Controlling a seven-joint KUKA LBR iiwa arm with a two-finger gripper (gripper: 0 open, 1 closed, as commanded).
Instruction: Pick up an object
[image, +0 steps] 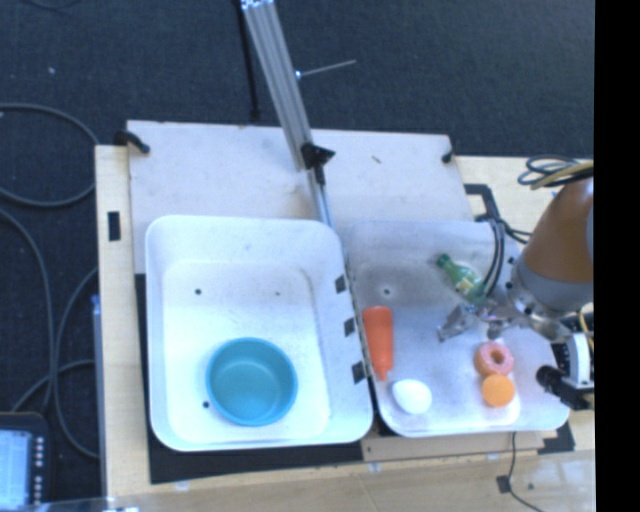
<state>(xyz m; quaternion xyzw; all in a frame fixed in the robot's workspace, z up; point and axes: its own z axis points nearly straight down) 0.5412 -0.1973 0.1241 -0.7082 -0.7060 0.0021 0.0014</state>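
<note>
White left bin (170, 250): held a blue bowl (251, 380) at 6 o'clock.
Right bin (400, 255): carrot (378, 338), egg (411, 396), doughnut (494, 357), orange (498, 390), green bottle (457, 272).
Fingers (462, 325): state unclear.

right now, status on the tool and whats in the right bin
Tool low over right bin, nothing seen between its fingers. Pink donut, orange ball, white egg, orange carrot lying loose. Green item beside the arm.

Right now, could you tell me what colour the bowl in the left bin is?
The bowl is light blue, seen clearly in the camera view.
</note>
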